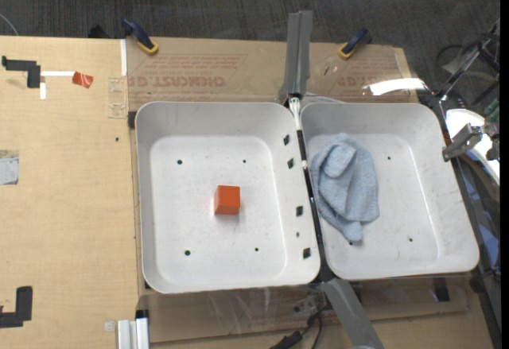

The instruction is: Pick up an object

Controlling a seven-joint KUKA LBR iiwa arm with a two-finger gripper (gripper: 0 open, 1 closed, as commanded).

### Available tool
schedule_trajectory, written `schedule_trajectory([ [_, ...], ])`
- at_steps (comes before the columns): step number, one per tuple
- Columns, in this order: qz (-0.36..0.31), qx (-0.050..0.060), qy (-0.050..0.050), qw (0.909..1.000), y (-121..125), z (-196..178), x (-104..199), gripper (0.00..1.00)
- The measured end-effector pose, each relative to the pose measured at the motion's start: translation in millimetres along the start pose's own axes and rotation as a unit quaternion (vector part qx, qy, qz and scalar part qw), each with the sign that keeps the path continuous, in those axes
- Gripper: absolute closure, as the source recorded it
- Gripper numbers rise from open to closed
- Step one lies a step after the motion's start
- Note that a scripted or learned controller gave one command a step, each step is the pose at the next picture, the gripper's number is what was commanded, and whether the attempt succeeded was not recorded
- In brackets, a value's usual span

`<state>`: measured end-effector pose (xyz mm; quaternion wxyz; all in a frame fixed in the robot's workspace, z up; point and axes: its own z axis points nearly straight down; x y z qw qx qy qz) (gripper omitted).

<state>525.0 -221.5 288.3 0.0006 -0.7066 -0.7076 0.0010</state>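
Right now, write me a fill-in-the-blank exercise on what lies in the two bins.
1. The orange block lies in the ____ bin of the camera view.
2. The crumpled cloth in the right bin is light ____ in colour.
3. The number of things lying in the left bin is ____.
4. The two bins stand ____ each other, meeting along a middle edge.

Missing words: left; blue; one; beside

Both white bins [159,260] appear to be smooth plastic with a slight sheen. The orange block [227,200] looks matt and smooth-faced; the grey-blue cloth [347,184] is soft, napped fabric. The worktop [64,204] surface looks like matt light-brown wood or board, with brown cardboard [207,73] at 12 o'clock.
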Motion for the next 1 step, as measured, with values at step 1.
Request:
schedule_trajectory([
  [1, -0.04, 0.001, 0.001, 0.9992, 31.6, 103.0, -0.1, 0.0],
])
